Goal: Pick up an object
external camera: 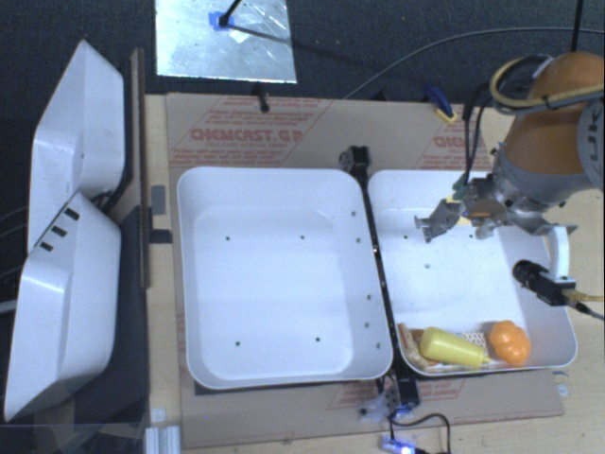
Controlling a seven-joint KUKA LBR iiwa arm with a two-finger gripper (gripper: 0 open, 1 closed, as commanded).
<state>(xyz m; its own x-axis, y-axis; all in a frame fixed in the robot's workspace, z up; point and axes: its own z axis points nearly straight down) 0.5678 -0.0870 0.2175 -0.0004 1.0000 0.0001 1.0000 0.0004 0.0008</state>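
Observation:
My gripper [437,223] hangs over the upper middle of the right bin [425,282], pointing left, with the grey and orange arm [548,130] reaching in from the right. At the front edge of that bin lie a yellow elongated object [452,346] and an orange round object [510,341]. A flat tan piece [413,340] with a patterned edge sits partly under the yellow object. The gripper is well apart from all three, toward the far side of the bin.
The left bin [274,272] stands beside the right one, with a black divider strip [376,253] between them. A black cylindrical part [537,282] juts over the right bin's right rim. White covers [71,216] lie at the far left. A shiny metal sheet [225,25] lies behind the bench.

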